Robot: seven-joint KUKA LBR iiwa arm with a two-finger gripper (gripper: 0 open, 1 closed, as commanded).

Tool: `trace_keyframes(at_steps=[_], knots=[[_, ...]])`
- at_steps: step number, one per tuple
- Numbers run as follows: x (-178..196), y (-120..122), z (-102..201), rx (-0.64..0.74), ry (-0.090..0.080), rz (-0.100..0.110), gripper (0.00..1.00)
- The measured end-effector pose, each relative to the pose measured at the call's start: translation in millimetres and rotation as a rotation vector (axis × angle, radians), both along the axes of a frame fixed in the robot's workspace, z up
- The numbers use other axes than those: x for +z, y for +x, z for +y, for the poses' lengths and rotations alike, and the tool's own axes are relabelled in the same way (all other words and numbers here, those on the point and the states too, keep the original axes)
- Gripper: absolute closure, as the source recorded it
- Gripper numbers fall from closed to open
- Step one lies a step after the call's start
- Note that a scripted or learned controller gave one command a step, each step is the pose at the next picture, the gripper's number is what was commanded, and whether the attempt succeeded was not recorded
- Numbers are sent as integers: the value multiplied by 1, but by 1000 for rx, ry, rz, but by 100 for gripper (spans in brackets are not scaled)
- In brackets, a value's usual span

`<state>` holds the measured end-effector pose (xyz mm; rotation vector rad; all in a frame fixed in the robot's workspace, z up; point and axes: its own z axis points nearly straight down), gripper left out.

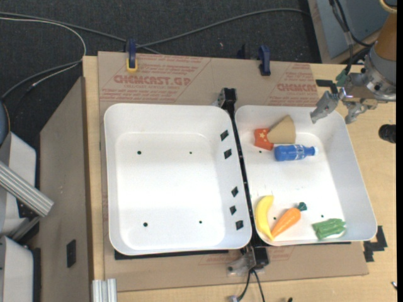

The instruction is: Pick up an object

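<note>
The right bin point(352, 168) holds several small items. A tan cone-shaped piece point(283, 129) lies beside a red block point(262, 138) near the back, with a blue bottle point(293, 151) just in front of them. Along the front edge sit a yellow banana point(264, 215), an orange carrot point(287, 220) and a green toy point(329, 228). My gripper point(337, 110) hovers over the bin's back right corner, open, its two grey fingers spread apart with nothing between them. It is to the right of the cone and the bottle.
The left bin point(126, 124) stands beside the right one, joined by a black divider with clips point(234, 168). Both rest on a cardboard sheet point(189, 74) clamped at the back. Cables run across the dark floor behind.
</note>
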<state>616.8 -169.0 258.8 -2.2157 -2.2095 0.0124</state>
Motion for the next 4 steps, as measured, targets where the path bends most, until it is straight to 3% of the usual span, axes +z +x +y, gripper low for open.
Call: trace_keyframes(at_steps=[1,4], knots=[[8,2,1,3,-3,-14,0],[-165,-22,6,3,-1,-7,0]])
